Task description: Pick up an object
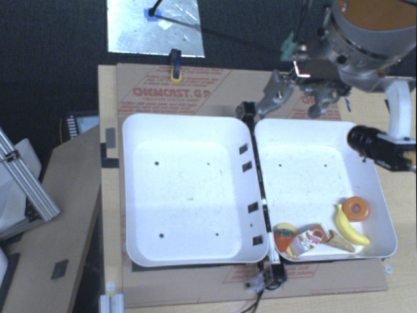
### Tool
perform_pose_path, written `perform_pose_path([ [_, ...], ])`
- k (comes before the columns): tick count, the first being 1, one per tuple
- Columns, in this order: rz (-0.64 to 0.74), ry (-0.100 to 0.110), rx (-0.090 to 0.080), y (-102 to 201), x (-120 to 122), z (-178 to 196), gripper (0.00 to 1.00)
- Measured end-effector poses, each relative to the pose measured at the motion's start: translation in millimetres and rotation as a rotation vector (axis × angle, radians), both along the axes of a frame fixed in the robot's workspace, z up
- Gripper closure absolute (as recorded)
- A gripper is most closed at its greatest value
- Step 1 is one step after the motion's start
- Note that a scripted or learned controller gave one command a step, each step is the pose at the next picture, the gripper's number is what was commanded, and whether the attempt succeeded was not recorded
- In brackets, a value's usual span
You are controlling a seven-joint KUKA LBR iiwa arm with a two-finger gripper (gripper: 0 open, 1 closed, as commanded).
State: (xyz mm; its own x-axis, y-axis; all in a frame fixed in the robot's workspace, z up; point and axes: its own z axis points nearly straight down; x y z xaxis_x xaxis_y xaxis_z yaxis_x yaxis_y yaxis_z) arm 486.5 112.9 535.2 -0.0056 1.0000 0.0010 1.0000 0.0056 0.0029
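A curved yellow banana (350, 227) lies in the right bin's (306, 142) near corner, beside an orange doughnut (356, 208). The hand (296, 100) hovers above that bin's far rim, fingers spread, holding nothing.

Banana (350, 229): yellow, curved, lying flat in right bin near front corner, well below gripper (296, 103).
Donut (356, 208): orange ring, just beside banana's upper end, nearest item to gripper.
Cone (340, 242): tan, lying on side, touching banana's inner curve.
Small packet (309, 238): white and red, flat, left of cone.
Round fruit (285, 235): orange-red, against bin's left wall, farthest left under gripper.
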Motion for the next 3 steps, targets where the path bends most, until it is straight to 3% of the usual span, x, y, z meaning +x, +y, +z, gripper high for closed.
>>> perform_pose_path([
  [3, -0.005, 0.001, 0.0, 1.6, 0.0, -0.1, 0.0],
])
